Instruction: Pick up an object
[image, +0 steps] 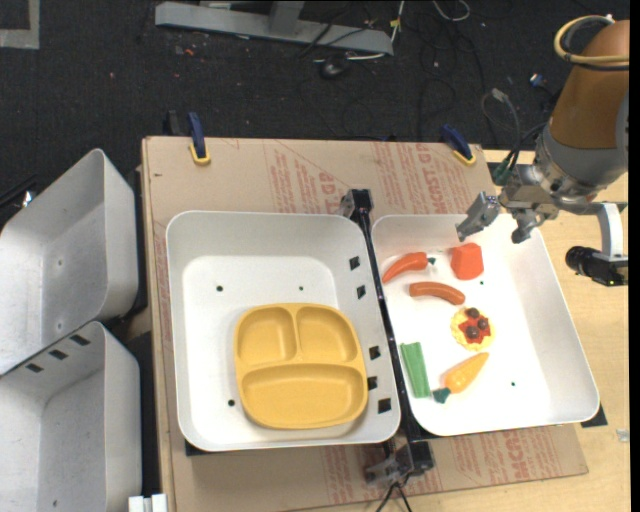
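Tool hovering over far rim of right bin, fingers spread apart, nothing between them. Red block just below and nearest, so likeliest pick. Yellow tray in left bin, well apart

The worktop is carrying a brown printed board, and two shallow white bins are sitting on it side by side, touching along a black divider strip. The left bin is lying to the left of that strip and the right bin to its right, while two blue clamps are gripping the board's far edge beyond the strip.
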